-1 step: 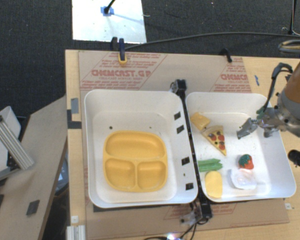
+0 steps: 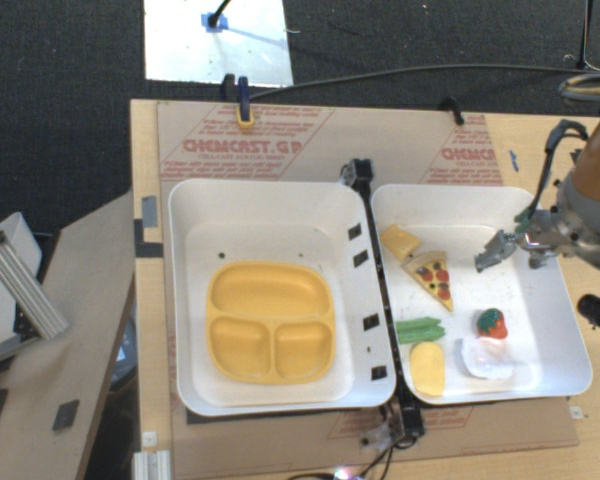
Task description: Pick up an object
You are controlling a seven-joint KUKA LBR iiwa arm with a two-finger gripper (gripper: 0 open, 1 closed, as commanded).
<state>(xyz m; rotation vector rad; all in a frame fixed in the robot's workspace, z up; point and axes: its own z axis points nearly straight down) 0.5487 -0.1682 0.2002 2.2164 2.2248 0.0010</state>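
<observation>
Bins side by side: left bin (image 2: 185, 298) with yellow divided tray (image 2: 271, 320), right bin (image 2: 550, 308) with all the small toys. Gripper (image 2: 492, 253) over right bin's upper middle, jaw state impossible to tell, nothing visibly held. Pizza slice (image 2: 431, 273) nearest, just left and slightly below, long axis diagonal; cheese wedge (image 2: 399, 240) beside it, strawberry (image 2: 491, 322) lower, nothing blocking.

The arm (image 2: 590, 193) reaches in low from the right.
</observation>
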